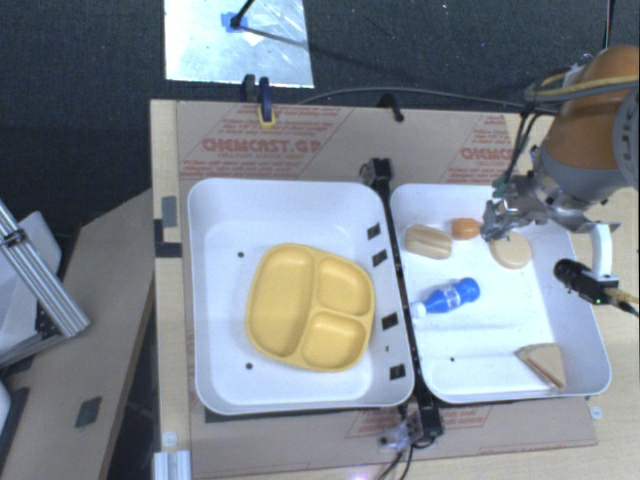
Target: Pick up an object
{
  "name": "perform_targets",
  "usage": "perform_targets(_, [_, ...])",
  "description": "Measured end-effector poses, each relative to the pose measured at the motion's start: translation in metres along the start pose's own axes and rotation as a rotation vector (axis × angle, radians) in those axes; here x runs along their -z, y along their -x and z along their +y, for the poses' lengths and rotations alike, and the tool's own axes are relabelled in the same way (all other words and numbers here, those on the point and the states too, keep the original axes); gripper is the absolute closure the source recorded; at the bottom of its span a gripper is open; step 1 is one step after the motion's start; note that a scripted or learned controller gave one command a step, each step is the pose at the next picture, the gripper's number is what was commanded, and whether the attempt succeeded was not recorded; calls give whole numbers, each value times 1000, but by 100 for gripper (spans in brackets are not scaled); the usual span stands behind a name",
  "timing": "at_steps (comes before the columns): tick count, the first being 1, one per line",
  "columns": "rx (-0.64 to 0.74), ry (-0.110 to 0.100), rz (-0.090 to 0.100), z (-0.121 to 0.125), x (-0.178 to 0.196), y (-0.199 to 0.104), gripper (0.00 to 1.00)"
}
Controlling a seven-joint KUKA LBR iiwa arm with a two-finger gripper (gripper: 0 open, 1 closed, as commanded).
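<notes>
Robot lab: white bins (300, 200) on board-covered bench (300, 138), aluminium framing (40, 278).

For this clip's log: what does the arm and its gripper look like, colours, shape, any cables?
The arm enters from the right: a rounded grey body with a broad orange band above the wrist. Dark cables loop across its top. The gripper is a small metallic, silvery-grey assembly at the wrist's end. A white bracket with a black part sits just below the arm. No markings are legible.
</notes>
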State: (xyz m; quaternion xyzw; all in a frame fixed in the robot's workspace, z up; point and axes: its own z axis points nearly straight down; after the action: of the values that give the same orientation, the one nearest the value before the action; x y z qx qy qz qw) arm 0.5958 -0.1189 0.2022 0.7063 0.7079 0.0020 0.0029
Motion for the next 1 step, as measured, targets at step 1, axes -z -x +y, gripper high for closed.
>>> perform_targets(1, [1, 0, 0, -5, 47, 3, 100])
